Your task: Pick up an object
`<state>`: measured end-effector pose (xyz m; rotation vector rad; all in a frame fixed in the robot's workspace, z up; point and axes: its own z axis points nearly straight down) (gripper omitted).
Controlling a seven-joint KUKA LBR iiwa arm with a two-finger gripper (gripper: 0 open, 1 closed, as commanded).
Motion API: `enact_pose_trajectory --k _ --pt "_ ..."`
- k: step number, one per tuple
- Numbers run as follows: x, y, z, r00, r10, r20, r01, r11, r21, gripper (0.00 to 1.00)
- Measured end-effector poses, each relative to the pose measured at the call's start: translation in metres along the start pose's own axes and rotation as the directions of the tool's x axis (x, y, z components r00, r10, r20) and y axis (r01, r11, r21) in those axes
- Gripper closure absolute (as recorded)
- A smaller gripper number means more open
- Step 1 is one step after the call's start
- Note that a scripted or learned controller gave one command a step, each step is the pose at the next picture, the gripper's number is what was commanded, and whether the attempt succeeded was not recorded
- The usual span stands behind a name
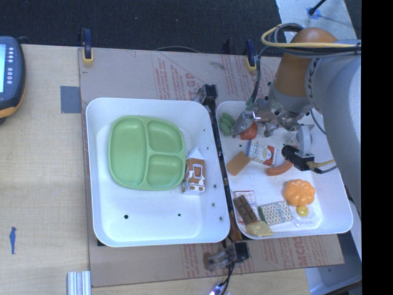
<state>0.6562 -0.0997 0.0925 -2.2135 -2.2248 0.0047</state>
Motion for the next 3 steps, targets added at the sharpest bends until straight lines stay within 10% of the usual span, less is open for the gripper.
enact_pose_trajectory --k 1,2,3 --pt "0.006 0.0 0.0 1.0 -0.001 -0.001 0.001 1.0 0.002 0.0" --pt "0.005 0.0 -0.01 1.0 -0.003 0.0 0.003 1.0 0.004 1.0" --pt "0.061 -0.051 -0.104 1.0 -0.002 -0.003 0.002 1.0 -0.003 1.0"
